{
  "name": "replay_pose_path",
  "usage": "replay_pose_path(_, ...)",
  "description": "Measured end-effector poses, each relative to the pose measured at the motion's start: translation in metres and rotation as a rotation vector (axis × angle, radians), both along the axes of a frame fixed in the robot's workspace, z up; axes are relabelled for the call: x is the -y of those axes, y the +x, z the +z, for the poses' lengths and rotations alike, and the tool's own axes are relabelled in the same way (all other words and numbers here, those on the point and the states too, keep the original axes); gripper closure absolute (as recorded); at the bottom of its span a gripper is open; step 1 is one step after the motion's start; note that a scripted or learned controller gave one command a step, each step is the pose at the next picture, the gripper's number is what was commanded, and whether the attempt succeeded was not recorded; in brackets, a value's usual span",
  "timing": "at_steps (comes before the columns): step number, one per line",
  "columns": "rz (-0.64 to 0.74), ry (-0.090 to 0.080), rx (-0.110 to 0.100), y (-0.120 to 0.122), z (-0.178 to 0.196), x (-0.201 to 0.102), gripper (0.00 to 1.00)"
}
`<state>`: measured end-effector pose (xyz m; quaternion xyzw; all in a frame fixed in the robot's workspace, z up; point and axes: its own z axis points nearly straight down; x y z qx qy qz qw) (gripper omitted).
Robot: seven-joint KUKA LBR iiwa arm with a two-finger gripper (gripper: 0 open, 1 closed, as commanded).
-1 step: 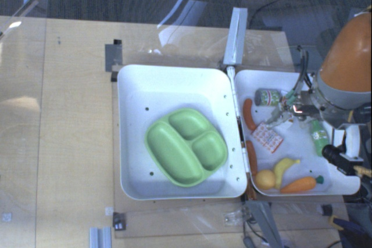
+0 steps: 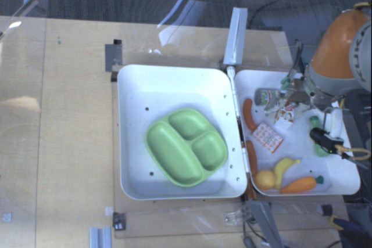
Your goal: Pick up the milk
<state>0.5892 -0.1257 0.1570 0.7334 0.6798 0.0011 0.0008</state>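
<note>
The grey arm (image 2: 343, 61) is seen reaching in from the right, its orange band uppermost and the wrist bent down. The gripper (image 2: 289, 103) is lowered at the arm's left end; its fingertips seem buried in clutter and are poorly resolved.

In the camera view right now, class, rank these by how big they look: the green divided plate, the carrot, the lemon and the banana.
1. Green divided plate, by far the largest.
2. Carrot.
3. Banana and lemon look too alike to rank; the lemon hides part of the banana.
</note>
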Motion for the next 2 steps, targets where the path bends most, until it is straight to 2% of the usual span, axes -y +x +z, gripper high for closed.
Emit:
replay_pose_path(1,-0.329,0.001,0.001,0.034,-0.062,0.024,0.00)
replay_pose_path(2,-0.324,0.001,0.004,0.036,-0.050,0.023,1.00)
